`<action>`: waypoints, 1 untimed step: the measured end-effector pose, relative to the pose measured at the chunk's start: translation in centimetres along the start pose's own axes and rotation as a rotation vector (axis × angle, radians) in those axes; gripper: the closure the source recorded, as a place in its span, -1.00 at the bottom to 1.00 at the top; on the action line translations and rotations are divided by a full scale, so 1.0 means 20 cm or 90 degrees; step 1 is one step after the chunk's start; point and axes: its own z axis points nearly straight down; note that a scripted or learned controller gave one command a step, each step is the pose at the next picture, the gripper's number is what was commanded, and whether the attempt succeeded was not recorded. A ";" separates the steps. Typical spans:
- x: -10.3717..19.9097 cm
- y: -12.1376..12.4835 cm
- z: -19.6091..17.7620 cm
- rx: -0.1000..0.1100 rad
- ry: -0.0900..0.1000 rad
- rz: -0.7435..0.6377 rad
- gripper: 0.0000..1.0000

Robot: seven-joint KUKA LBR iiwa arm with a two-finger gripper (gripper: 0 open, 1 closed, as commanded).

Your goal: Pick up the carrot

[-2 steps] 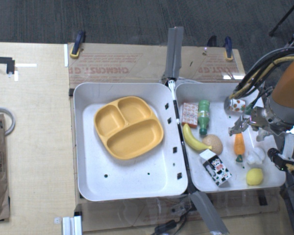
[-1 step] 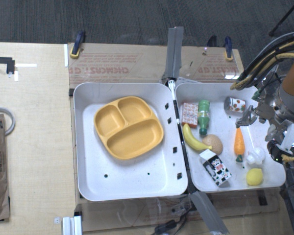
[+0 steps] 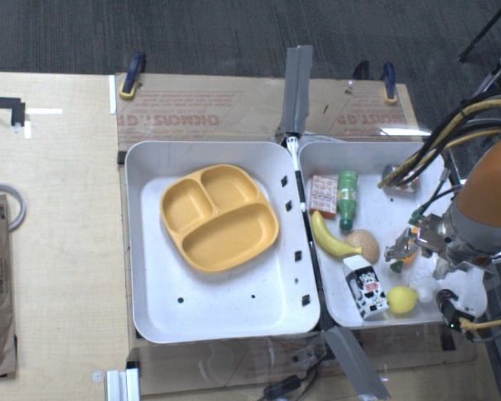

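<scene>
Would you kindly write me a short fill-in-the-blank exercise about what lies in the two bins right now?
1. The yellow plate sits in the ____ bin.
2. The banana lies just below the red ____.
3. The bottle is ____ in colour.
4. The lemon lies just right of the ____.

Missing words: left; packet; green; carton

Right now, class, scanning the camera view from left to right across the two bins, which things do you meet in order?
Yellow three-compartment plastic plate → red-and-white snack packet → green plastic bottle → black-and-white cow-print carton → round yellow lemon → grey two-finger gripper.
</scene>
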 end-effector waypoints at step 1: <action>0.03 0.27 0.08 -0.001 0.000 -0.242 -1.00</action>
